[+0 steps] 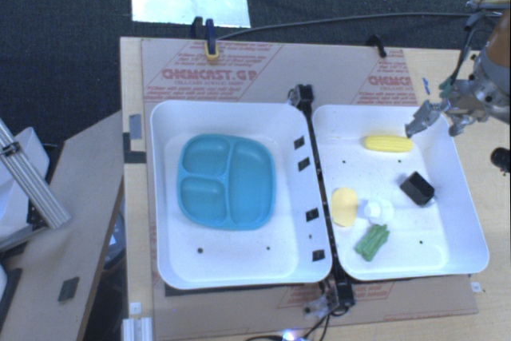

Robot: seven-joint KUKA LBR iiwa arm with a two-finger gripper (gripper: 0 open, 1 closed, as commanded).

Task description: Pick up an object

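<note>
Claw (441,117) open, nothing btwn fingers, hovering over rt bin (471,251) far edge, just beside yellow corn (387,144). Corn lies flat, apart from others, so likely easiest target. Black block (417,188), green piece (372,241) nearer front. Blue tray (227,180) in left bin.

I see the bench (136,196), a pale wood surface, carrying a brown board (271,64) printed with red lettering. On that board sit two shallow white bins side by side (their inner rims touching): the left bin (172,124) and the right bin (467,243). A yellow-and-blue clamp (211,40) grips the board's far edge.
</note>
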